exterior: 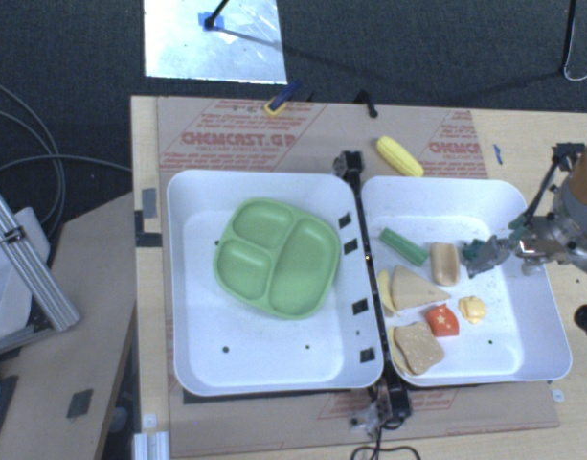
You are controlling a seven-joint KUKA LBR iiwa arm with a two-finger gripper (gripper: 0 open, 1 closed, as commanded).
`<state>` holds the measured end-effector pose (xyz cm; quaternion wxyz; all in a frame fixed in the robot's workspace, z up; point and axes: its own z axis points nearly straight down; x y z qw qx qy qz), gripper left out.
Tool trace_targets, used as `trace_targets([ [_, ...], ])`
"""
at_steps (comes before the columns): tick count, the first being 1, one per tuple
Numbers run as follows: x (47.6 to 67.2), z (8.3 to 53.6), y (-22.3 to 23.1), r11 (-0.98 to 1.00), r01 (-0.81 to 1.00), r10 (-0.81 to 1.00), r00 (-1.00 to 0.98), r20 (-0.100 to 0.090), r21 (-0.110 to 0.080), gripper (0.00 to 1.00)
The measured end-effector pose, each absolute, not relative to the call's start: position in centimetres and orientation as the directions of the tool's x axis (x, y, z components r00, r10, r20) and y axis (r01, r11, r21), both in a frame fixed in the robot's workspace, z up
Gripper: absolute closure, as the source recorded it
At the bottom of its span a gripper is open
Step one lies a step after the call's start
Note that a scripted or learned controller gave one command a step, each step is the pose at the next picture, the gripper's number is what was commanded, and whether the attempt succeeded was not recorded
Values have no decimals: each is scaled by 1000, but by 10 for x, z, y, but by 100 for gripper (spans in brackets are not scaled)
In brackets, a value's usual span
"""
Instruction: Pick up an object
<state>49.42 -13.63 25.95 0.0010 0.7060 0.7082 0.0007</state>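
Now we see the gripper (480, 254) low over the right bin (532, 305), beside the food pieces.

Taking the right bin as our landmark, we find the gripper reaching in from its right side, just beside a tan bread roll (444, 263); we cannot tell whether it is open or closed. Inside that bin also lie a green stick (403, 246), a pale cheese wedge (415, 287), a red tomato piece (443, 321), a small yellow piece (472, 309) and a toast slice (417, 347). Beyond its far rim, a corn cob (399, 156) rests on the tabletop (236, 132). Left of it, the other bin (192, 257) holds a green divided plate (277, 257).
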Motion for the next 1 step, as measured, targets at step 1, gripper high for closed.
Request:
trace_targets([
  [1,487,209,-53,12,1000,1000,-12,4,-3,0],
])
